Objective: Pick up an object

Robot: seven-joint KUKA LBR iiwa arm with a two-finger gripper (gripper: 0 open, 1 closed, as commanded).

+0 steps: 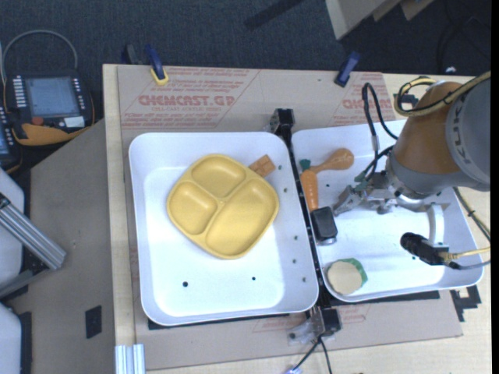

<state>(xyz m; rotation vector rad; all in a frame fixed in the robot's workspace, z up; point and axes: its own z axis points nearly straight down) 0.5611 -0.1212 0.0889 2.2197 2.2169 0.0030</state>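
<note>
A: Nearest, what lies in the right bin [390,291]?
B: A round pale sponge with a green edge [345,276], in its front left corner. Behind it, a black block [323,225], then a carrot [309,188] and a wooden spoon [331,161].
A: The gripper [348,199]?
B: Low over that bin, right of the carrot; its state I cannot tell.
A: The left bin [156,279]?
B: A yellow divided plate [223,206].

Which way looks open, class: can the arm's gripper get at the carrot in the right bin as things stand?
Probably yes. The gripper hangs over the right bin, just right of the carrot, with bare bin floor between them. The carrot does lie against the bin's left wall, which may crowd a grasp.
</note>
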